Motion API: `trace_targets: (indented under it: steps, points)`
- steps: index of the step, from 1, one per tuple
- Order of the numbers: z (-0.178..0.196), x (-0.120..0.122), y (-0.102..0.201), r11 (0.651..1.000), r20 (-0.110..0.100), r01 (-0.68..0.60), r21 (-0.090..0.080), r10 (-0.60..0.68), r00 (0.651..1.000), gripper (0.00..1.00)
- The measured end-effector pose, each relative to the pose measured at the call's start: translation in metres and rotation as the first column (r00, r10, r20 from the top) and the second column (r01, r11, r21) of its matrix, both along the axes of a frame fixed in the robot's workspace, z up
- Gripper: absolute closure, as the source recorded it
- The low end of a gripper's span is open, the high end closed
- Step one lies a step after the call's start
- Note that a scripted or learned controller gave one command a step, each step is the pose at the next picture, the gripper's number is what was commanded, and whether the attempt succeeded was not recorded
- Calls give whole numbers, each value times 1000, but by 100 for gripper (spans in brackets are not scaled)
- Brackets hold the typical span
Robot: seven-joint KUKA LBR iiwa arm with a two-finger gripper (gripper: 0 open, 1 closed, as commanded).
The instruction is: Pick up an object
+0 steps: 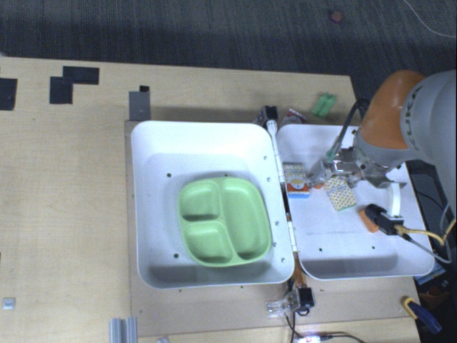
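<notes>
Camera view, looking down: two white bins sit side by side on a pale surface (pixel 64 191). The left bin (pixel 153 148) holds one green plate (pixel 225 220) with three compartments. The arm comes in from the right, and its gripper (pixel 334 168) hangs low over the right bin (pixel 343 259), near the bin's upper middle. Whether the gripper is open or closed cannot be told from here.

The likeliest target is one small patterned pad (pixel 340 194), lying flat and tilted on the bin floor just below the gripper. It looks light, thin and probably soft, so it may fold. A pinch across its short side, near the middle, seems best.

Left of it lies one small packet (pixel 293 172), with one red piece (pixel 300 186) just beside it. One green item (pixel 323 104) rests outside the bins.
</notes>
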State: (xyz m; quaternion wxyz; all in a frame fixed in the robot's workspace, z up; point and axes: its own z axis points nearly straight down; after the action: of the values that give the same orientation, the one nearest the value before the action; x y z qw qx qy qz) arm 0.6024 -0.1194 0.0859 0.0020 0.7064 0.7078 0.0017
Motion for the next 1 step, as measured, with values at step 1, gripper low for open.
trace_targets:
  steps: [1]
  points:
    - [12,2,0,1000,6,-1,-1,1,1000,100]
